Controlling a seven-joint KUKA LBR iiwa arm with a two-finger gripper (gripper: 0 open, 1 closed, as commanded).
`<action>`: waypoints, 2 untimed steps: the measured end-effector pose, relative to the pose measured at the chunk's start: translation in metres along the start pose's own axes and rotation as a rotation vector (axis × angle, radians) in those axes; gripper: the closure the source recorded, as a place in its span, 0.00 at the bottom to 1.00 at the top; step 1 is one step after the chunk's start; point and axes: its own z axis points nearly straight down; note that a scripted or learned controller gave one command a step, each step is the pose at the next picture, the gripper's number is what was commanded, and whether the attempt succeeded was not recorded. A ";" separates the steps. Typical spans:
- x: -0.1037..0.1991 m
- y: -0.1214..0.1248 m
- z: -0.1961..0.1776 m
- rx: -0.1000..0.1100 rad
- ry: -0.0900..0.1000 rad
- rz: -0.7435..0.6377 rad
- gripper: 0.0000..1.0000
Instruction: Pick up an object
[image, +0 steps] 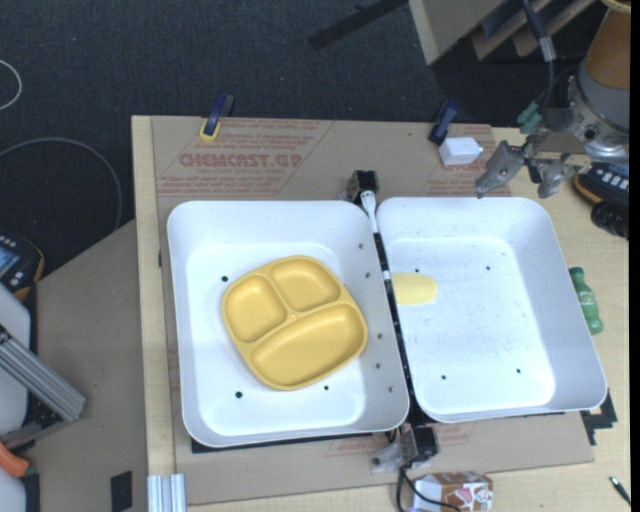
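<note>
A yellow divided plate (293, 321) with three compartments lies flat in the left bin (190, 330). A small pale yellow object (414, 289) rests in the right bin (540, 330), against its left wall. My gripper (522, 173) hangs above the far right corner of the right bin, well away from both objects. Its two grey fingers (493, 174) are spread apart with nothing between them.
Clamps sit on the board's far edge: a blue and yellow one (215, 117) and a blue one with a white block (452, 140). A green object (587, 300) lies outside the right bin's right rim. Cables and a small box (455, 492) sit at the front edge.
</note>
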 end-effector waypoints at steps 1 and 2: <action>0.036 -0.043 -0.119 -0.005 -0.001 0.000 0.00; 0.062 -0.100 -0.209 -0.005 0.001 0.001 0.00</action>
